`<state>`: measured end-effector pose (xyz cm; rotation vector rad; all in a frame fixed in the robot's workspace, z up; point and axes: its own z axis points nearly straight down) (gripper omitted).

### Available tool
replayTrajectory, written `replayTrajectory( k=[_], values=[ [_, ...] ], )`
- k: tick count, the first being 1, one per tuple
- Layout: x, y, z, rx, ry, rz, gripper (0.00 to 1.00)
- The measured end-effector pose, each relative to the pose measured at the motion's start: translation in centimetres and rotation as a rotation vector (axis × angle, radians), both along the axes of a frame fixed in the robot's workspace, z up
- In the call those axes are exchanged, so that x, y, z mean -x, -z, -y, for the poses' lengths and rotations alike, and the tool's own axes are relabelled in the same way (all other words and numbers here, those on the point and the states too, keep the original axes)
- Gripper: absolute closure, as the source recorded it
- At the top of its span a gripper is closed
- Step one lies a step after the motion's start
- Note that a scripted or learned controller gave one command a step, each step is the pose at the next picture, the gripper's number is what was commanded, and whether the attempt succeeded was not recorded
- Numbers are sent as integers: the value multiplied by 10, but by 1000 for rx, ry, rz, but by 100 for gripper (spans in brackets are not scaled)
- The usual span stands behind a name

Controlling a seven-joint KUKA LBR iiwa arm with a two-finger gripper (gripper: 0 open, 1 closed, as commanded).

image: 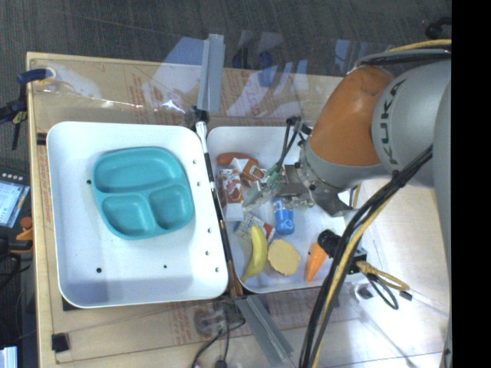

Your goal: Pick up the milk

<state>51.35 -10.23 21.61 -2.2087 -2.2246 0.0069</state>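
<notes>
A small blue and white carton (pixel 284 220), which I take for the milk, stands in the middle of the right bin (pixel 230 138). My gripper (pixel 268 187) hangs low over that bin, just above and to the left of the carton, with clear and green parts at its tip. The arm's orange band and grey wrist cover the bin's right half. Nothing shows as held in the gripper.
Around the carton lie a banana (pixel 257 253), a round tan cookie (pixel 284 259), an orange carrot (pixel 315 261), a red-brown item (pixel 234 162) and small packets (pixel 230 186). The left bin (pixel 69 267) holds a teal divided tray (pixel 142 188). A black cable (pixel 337 282) loops at the lower right.
</notes>
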Motion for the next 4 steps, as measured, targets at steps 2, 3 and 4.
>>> replayTrajectory(
  k=[2, 3, 4],
  values=[
    [-105, 118, 52, 2, -57, 2, 0],
    [-104, 110, 50, 0, -61, -4, 100],
    [-112, 25, -19, 1, -204, 6, 100]
  ],
)
